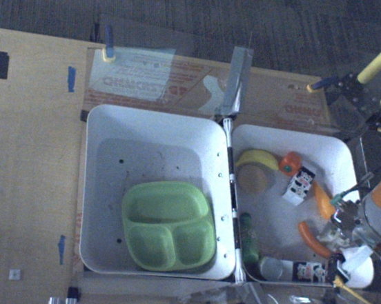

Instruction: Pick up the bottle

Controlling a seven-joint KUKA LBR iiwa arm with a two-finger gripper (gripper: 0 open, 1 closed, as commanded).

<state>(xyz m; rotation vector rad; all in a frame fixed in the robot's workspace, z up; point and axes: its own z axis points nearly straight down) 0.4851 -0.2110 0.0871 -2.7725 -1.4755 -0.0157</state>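
Dark green plastic bottle (pixel 246 240) lies jammed against the right white bin's (pixel 297 135) divider wall, probably an awkward grasp; gripper (pixel 341 230) is well apart, grip state can't tell.

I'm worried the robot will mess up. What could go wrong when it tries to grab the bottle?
The green bottle lies right along the side wall of the right bin, so a grab there may well slip. A grey cup sits close to its lower end and could get knocked. The gripper is across the bin, and might bump the orange toy first.
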